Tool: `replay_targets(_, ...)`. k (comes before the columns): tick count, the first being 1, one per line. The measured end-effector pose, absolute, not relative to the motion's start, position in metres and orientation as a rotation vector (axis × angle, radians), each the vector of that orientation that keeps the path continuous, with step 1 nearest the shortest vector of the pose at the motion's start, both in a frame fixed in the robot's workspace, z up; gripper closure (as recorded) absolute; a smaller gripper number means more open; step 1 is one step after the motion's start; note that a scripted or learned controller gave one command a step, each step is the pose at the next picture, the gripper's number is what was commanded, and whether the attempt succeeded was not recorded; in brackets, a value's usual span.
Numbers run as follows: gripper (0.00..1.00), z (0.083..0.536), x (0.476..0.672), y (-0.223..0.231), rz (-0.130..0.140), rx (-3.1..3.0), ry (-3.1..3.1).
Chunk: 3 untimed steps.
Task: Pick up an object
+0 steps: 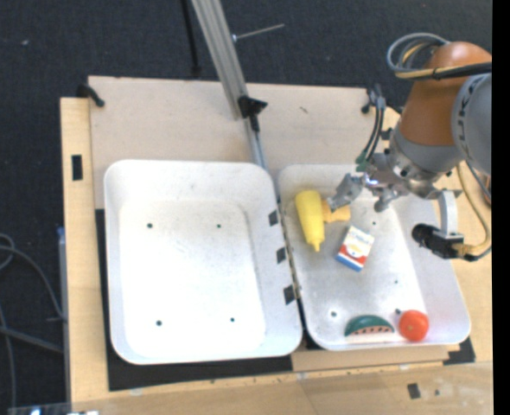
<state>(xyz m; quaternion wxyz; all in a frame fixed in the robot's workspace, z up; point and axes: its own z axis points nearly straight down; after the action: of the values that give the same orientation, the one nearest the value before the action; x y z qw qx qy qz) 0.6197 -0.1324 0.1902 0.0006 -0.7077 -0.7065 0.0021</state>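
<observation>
Camera view, looking down at a slant. Worktop (80, 232) of pale board carries two shallow white bins side by side. Left bin (194, 175) shows bare floor with a few dark specks. Right bin (449, 305) holds four items: a yellow mustard bottle (309, 219) lying near the bin's upper-left corner, cap toward the bottom of the picture; a small red, white and blue carton (355, 249) just right of the bottle, apart from it; a watermelon slice (369, 325) at the lower edge; a red tomato (414, 323) just beside the slice.

Arm enters from the right, orange band visible above the wrist. End effector (365, 195) sits over the right bin's upper part, just right of the bottle's upper end. Fingers spread, nothing between them.

A metal pole (225, 54) slants up from between the bins.
</observation>
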Motion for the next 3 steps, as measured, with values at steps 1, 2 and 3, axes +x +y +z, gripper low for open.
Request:
replay_targets(1, 0.0, 0.143, 0.616, -0.143, 0.006, -2.224, -2.218)
replay_targets(2, 1.0, 0.157, 0.617, -0.142, -0.004, -2.232, -2.216)
replay_targets(3, 1.0, 0.218, 0.617, -0.152, -0.006, -2.231, -2.222)
